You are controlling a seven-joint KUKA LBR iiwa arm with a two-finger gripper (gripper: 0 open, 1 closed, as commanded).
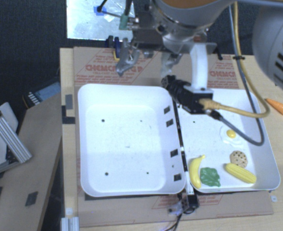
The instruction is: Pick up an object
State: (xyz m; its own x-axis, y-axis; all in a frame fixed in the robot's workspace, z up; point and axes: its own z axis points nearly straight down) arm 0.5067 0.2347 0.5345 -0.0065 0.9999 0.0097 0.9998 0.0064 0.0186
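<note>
My gripper (147,64) hangs high over the far rim of the left bin (81,129), fingers spread wide, open, with nothing between them. In the right bin (267,159) several toy foods lie near the front. A yellow banana (195,171) lies beside a green leafy piece (210,176). Further right are a yellow corn cob (240,173), a round cookie (238,158) and a fried egg (230,134). All of them lie well away from the gripper, toward the front right.
An orange carrot (279,106) lies outside the right bin at its far right. A black fitting with a yellow cable (193,99) hangs from the arm over the divide between the bins. Cardboard (98,66) lies under both bins.
</note>
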